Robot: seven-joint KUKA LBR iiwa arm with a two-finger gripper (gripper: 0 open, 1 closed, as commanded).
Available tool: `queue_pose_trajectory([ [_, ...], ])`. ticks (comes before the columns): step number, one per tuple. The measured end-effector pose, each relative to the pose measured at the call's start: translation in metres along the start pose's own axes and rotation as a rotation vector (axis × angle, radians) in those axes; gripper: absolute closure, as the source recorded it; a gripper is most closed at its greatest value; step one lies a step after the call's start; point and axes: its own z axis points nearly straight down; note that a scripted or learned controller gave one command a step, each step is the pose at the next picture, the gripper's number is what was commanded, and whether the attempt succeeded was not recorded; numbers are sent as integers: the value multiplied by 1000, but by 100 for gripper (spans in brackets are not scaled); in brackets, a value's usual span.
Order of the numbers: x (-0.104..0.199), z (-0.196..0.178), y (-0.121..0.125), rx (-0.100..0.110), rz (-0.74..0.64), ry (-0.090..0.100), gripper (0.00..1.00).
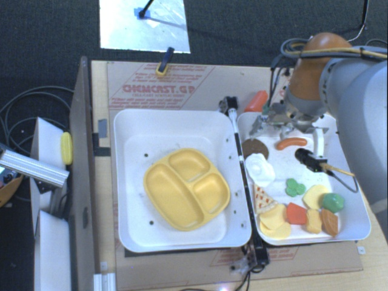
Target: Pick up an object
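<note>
End effector (285,119): over the right bin's (354,208) far end, near the sausage (292,142); open or closed, we cannot tell.
Left bin (130,162): yellow divided plate (186,188).

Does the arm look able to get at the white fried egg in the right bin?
Probably yes. The fried egg lies uncovered in the right bin, and the gripper hangs over that bin's far end. The brown disc beside it might crowd a grasp.

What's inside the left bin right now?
In the left bin: one yellow divided plate, its three compartments holding nothing. The bin floor beneath it is covered, so anything there can't be seen.
</note>
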Motion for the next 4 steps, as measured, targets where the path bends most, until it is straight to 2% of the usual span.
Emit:
queue_pose_trajectory([
  [1,-7,10,-41,-12,6,0,0],
  [2,-23,11,-38,-9,3,3,0],
  [3,1,10,-32,-10,0,-3,0],
  [4,-25,12,6,-8,0,1,0],
])
